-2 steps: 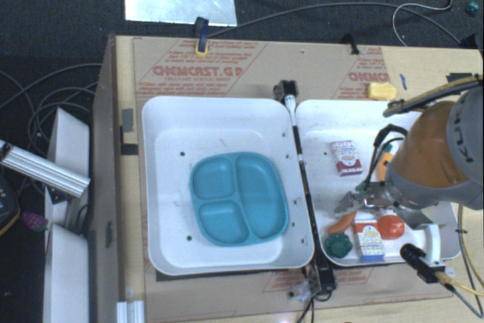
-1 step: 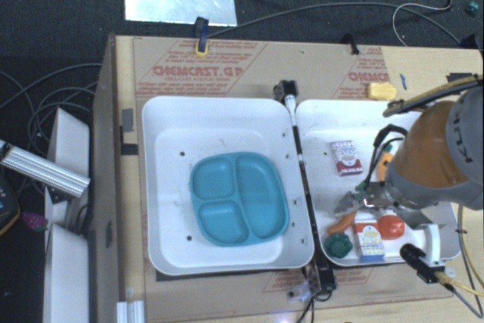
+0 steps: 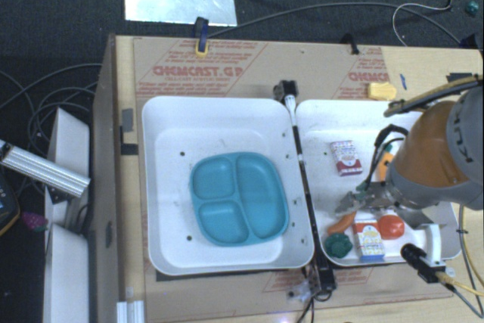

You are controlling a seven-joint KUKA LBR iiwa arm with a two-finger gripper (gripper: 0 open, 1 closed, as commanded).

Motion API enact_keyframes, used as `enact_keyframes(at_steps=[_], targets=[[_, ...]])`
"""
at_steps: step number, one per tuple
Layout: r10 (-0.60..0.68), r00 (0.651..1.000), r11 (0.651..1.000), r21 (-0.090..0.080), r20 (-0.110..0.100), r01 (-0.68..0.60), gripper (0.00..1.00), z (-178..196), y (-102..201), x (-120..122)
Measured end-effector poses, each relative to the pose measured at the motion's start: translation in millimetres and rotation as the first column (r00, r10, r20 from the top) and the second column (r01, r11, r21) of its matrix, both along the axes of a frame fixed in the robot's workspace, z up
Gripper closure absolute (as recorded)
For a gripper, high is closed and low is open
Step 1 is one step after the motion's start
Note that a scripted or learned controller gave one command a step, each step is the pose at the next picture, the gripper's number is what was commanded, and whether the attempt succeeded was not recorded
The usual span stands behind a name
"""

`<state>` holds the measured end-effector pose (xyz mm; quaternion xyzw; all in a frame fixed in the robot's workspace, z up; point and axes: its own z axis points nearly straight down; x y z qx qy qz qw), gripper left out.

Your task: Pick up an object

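The likeliest target is the small orange carrot-shaped toy (image 3: 342, 223), lying tilted near the front edge of the right white bin (image 3: 318, 125), close to the divider w/ the left bin. The metal gripper (image 3: 355, 200) sits just above and beside its upper end; whether it's spread or pressed together can't be told from this angle, and nothing is seen pinched in it. The carrot looks light, stiff plastic, smooth and prob. a bit slippery; a grip across its narrow width near the middle seems best, since the tapered ends could squirt out.

Just beside it, at the bin's front edge: a dark green rounded toy (image 3: 338, 244) touching or nearly touching the carrot's lower end, a small white carton w/ blue and orange print (image 3: 369, 241), and a red rounded toy like a tomato (image 3: 391, 227). The crowding means a wide approach could bump the neighbours. Further back, toward the bin's middle, lies a small red and white box (image 3: 345, 158), well apart from the cluster. The grey arm w/ its orange band (image 3: 427, 151) covers the bin's right side.

The left white bin (image 3: 162, 117) holds a teal divided plastic plate (image 3: 238, 198). A yellow block (image 3: 382, 91) rests on the desk (image 3: 227, 60) behind the right bin.
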<state>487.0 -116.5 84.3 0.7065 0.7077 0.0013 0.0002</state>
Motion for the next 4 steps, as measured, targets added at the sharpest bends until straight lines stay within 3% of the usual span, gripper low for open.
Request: enact_keyframes(at_steps=[4], targets=[[0.001, 1.000, 1.000, 0.000, 0.000, -0.001, 0.00, 0.0, -2.8, 0.0]])
